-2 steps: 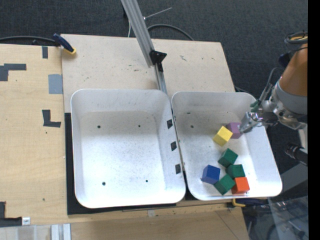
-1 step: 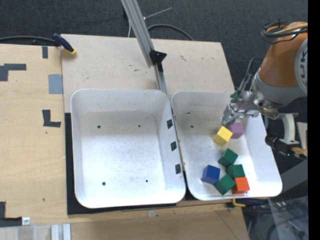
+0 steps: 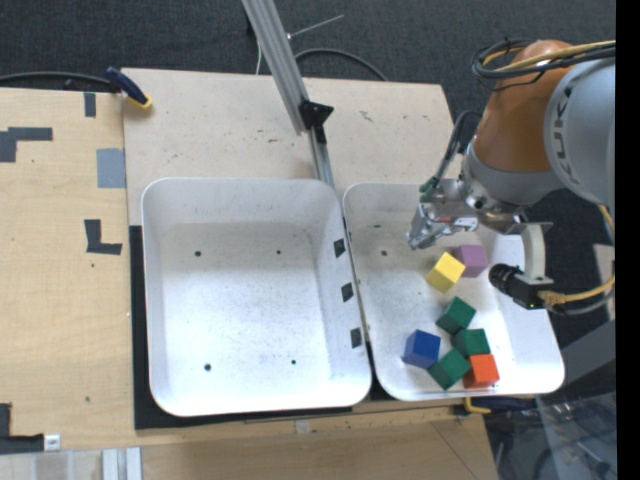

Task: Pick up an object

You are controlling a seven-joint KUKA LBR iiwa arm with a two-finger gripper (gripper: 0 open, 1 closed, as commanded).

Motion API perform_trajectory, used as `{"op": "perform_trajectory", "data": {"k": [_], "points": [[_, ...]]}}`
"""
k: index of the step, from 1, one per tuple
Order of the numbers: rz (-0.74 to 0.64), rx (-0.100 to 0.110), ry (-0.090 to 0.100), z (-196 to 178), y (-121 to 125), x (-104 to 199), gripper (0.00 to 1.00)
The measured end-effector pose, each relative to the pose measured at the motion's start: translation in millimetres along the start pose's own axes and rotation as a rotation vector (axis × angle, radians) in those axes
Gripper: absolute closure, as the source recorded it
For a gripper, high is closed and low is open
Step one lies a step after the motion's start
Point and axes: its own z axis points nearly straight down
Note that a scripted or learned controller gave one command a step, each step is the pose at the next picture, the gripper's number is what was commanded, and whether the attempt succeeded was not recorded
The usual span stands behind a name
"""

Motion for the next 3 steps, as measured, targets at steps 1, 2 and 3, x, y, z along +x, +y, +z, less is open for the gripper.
{"op": "perform_trajectory", "data": {"k": [1,2,3], "points": [[0.0,-0.001,-0.001,5.5,21.3,45.1,1.0],[-0.002,-0.002,0.0,-1.2,26.5,101.4,1.0],[-0.001,-0.002,0.0,6.4,49.6,150.2,1.0]]}}
